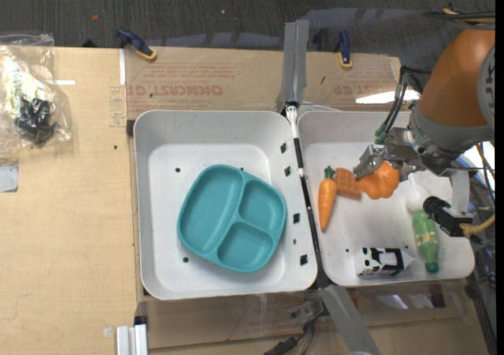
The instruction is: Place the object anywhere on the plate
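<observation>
From above, the counter (63, 251) carries two shallow white bins side by side. Behind them lies a flattened cardboard sheet (189, 86) with red printed lettering, seen upside down and mirrored; the word cannot be made out with certainty. At the far left sits a clear plastic bag (31, 94) holding small dark and light bits.

The left bin (150, 157) contains a teal plate (232, 218) with three compartments, and nothing lies on it.

The right bin (346, 137) holds several things. A carrot (326, 200) lies near the bin's left wall, pointing toward the front. Just beside it is a brown waffle-like piece (346, 184), which touches an orange lumpy toy (381, 180). A green bottle (426, 239) with a white cap lies at the right side. A small black-and-white carton (381, 261) rests near the front edge; its print is too small to read.

The arm (465, 86) reaches in from the right, and its claw (376, 163) sits right over the orange lumpy toy. Whether the claw is clenched or released cannot be told.
</observation>
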`<state>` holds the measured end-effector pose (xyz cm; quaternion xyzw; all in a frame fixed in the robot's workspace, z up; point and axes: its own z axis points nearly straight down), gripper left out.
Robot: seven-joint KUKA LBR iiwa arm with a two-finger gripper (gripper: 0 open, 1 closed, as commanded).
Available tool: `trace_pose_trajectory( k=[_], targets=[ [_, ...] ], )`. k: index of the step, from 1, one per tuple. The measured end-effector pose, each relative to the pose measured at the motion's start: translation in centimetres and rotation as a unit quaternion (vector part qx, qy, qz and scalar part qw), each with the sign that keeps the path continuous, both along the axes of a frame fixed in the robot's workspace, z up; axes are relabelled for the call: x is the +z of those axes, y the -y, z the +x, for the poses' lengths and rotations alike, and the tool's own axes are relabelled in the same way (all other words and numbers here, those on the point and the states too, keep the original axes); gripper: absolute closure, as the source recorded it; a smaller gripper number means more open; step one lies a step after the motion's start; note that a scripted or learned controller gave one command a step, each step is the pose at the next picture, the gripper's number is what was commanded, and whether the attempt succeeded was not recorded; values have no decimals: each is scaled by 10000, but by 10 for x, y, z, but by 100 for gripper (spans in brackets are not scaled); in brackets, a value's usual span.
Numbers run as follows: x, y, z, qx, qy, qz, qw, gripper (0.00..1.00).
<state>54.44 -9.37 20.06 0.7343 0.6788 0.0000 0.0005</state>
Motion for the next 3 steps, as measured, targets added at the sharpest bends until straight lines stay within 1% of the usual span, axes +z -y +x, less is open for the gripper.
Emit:
trace_pose_trajectory(
  k=[1,2,3],
  targets=[
    [-9,-68,-9,63,-17,0,10000,100],
    [-10,-167,-20,165,-19,-2,9999,100],
    [-10,-166,-20,161,-18,-3,9999,0]
  ],
)
